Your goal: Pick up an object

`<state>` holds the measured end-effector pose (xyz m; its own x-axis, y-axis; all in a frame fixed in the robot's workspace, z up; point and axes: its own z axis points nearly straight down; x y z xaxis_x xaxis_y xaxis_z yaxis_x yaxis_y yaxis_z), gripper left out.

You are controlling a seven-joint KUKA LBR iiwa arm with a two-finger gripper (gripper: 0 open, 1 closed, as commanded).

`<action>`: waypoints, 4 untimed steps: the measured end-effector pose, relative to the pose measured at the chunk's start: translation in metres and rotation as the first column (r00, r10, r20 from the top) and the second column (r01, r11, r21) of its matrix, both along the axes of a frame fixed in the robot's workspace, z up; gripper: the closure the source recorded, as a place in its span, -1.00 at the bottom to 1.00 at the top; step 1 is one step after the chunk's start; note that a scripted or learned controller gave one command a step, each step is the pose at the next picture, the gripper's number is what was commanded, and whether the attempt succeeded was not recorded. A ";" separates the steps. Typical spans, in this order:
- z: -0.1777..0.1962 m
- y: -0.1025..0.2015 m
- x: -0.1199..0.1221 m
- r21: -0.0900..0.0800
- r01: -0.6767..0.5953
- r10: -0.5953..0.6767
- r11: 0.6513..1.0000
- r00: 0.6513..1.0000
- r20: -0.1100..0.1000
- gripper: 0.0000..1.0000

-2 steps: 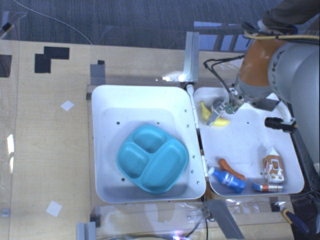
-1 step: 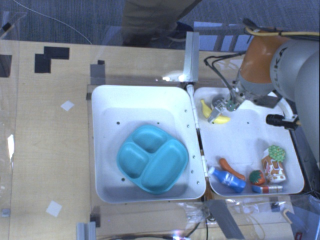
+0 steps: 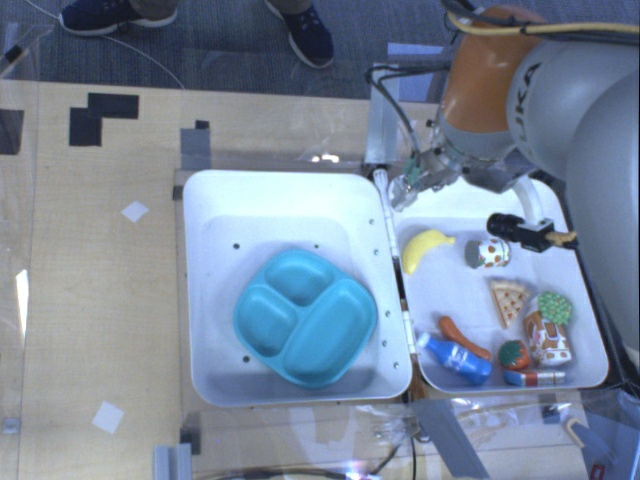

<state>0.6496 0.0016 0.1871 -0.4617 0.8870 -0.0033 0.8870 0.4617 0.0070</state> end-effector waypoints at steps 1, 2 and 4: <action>0.000 0.000 0.000 0.000 0.000 0.000 1.000 1.000 -0.001 -1.00; -0.001 -0.081 -0.032 -0.001 0.094 -0.094 0.996 0.996 -0.002 -1.00; -0.081 -0.120 -0.114 -0.001 0.092 -0.092 0.996 0.996 -0.003 -1.00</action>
<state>0.5357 -0.1183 0.1058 -0.3786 0.9256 -0.0024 0.9256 0.3786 0.0041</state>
